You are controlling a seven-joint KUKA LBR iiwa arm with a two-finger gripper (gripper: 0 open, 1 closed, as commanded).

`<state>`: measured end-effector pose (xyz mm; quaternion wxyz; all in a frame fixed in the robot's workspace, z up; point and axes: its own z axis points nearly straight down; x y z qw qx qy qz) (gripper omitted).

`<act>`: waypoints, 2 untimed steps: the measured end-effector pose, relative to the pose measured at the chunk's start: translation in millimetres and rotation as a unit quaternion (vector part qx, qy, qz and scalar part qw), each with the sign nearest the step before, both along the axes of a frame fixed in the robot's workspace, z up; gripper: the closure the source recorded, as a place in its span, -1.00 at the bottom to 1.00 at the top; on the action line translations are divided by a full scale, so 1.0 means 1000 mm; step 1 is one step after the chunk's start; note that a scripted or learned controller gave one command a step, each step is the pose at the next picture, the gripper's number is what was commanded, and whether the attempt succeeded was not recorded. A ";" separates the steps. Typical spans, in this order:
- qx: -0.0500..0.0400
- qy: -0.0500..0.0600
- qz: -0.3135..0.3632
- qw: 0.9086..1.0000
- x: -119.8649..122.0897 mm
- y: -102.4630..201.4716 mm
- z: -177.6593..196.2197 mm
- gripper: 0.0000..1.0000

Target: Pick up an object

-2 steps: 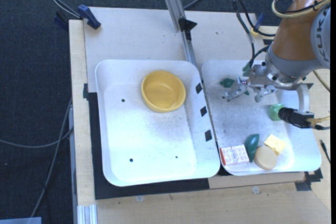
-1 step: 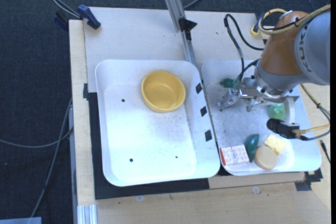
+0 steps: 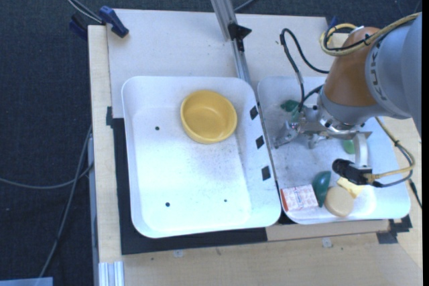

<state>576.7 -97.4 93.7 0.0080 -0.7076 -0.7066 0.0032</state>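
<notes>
My gripper hangs low over the left part of the right bin, under the grey and orange wrist. A small dark green object lies just behind it, partly hidden. A teal green piece, a red and white packet and a beige round object lie at the bin's front, apart from the gripper. Another green object peeks out below the wrist. Nothing shows in the gripper's grasp.
A yellow bowl sits upright at the back of the left bin. A metal pole slants across the bench behind the bins. Black cables loop near the right bin's back edge.
</notes>
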 end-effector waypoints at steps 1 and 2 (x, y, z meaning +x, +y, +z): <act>0.001 -0.002 0.000 1.000 0.002 0.001 0.014 1.00; -0.003 -0.011 0.001 1.000 -0.001 0.001 0.060 1.00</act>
